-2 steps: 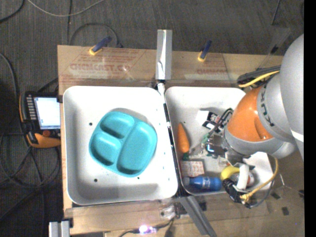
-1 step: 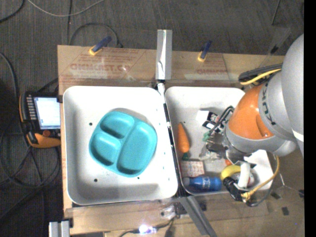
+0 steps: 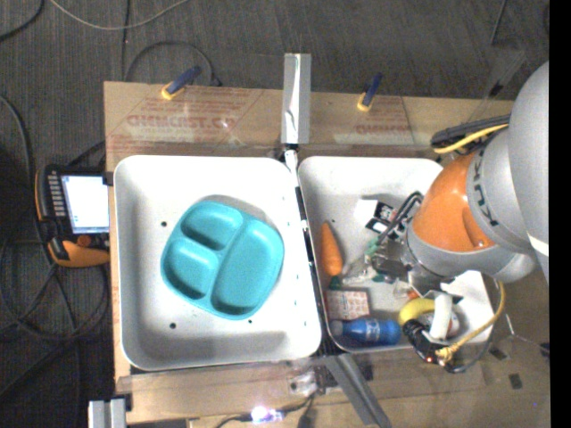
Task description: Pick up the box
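The box (image 3: 348, 304) is small and flat with a reddish printed top. It lies near the front left corner of the right bin (image 3: 314, 239), between an orange carrot (image 3: 331, 249) and a blue bottle (image 3: 370, 332). My gripper (image 3: 382, 255) hangs low over the middle of the right bin, just behind and to the right of the box. The orange wrist band (image 3: 446, 212) and grey arm cover the bin's right half. Nothing shows in the gripper's hold.
The left bin (image 3: 134, 239) holds a teal divided plate (image 3: 223, 257). A white and black packet (image 3: 373, 212) lies at the back of the right bin. A yellow object (image 3: 415, 310) and cables sit by the front right corner.
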### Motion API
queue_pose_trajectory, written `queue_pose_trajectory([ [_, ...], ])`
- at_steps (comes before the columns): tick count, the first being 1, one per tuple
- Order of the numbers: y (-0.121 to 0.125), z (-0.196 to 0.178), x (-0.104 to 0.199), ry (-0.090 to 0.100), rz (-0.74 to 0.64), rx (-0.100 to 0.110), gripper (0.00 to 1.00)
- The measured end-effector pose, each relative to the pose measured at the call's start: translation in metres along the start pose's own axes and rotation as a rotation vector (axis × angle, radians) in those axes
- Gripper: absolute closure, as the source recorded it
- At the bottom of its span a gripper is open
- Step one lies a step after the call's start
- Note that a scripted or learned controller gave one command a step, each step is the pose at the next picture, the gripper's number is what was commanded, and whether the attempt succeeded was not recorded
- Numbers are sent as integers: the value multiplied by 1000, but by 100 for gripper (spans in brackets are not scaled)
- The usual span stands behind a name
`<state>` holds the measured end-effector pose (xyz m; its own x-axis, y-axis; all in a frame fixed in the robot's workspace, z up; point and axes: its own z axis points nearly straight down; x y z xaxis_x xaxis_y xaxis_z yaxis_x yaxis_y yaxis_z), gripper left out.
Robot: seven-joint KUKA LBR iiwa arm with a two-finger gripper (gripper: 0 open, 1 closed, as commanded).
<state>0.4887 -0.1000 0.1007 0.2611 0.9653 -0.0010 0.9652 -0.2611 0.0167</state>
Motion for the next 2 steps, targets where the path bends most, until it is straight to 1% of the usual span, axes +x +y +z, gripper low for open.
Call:
queue_pose_trajectory([
  [1, 0, -8, 0, 0, 0, 4, 100],
  [2, 10, -96, -32, -1, -150, 18, 100],
])
